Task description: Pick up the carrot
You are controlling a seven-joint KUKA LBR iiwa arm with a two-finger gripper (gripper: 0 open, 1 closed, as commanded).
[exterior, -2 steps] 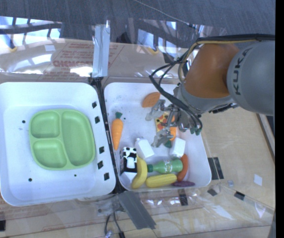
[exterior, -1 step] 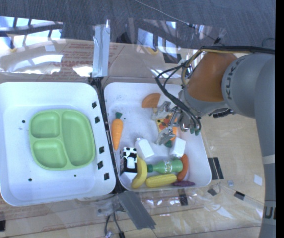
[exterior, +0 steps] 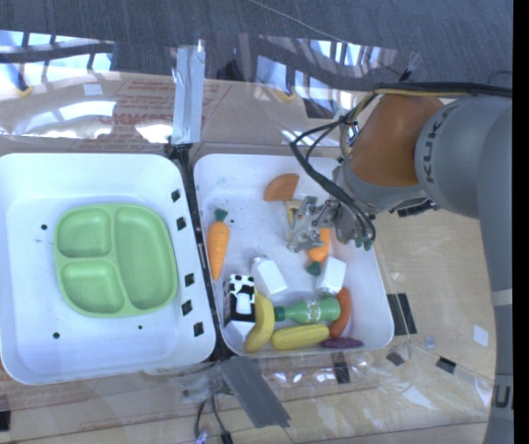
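An orange carrot [exterior: 218,244] with a green top lies by the left wall of the right bin [exterior: 375,276], pointing toward the near side. My gripper [exterior: 306,224] hangs low over the middle of that bin, well to the carrot's right and apart from it. A second small orange piece with a green end [exterior: 320,248] lies just right of the gripper, partly hidden by it. I cannot tell whether the gripper touches it.
The right bin also holds an orange wedge [exterior: 281,187], a white bottle [exterior: 269,276], a white block [exterior: 334,273], a black-and-white toy [exterior: 239,296], two bananas [exterior: 288,336] and a green bottle [exterior: 309,311]. A green divided plate [exterior: 116,257] sits in the left bin [exterior: 15,340].
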